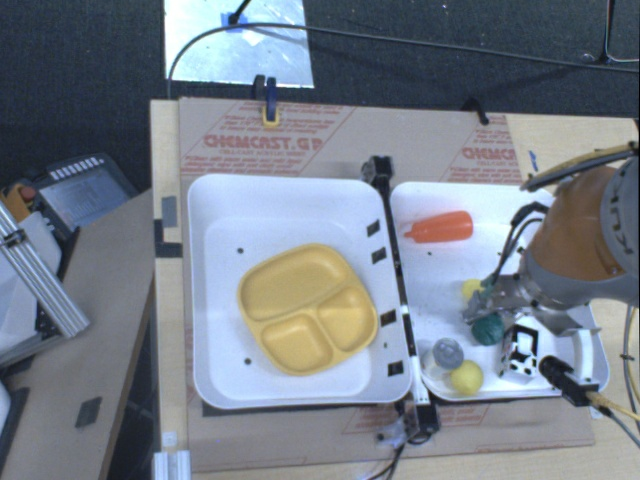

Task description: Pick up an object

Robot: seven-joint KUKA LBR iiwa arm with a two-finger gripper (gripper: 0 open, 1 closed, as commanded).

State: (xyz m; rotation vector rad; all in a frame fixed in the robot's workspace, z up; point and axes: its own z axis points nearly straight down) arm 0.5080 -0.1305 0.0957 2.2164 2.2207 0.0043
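Teal ball (488,329) is sitting under the end effector (490,311), grip state unclear; "CHEMCAST GP" is showing on desk sheet (262,141).

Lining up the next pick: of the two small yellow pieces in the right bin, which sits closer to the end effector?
The upper yellow piece, beside the end effector; the other yellow piece lies by the bin's front wall.

both white bins (210,268) look like smooth, faintly glossy plastic. the yellow divided tray (305,308) is matt plastic with 3 shallow wells. the orange carrot-shaped toy (440,227) has a satin plastic sheen. beneath lies printed brown cardboard (300,138), dull and papery. the arm's orange band (590,223) looks smooth and softly shiny.
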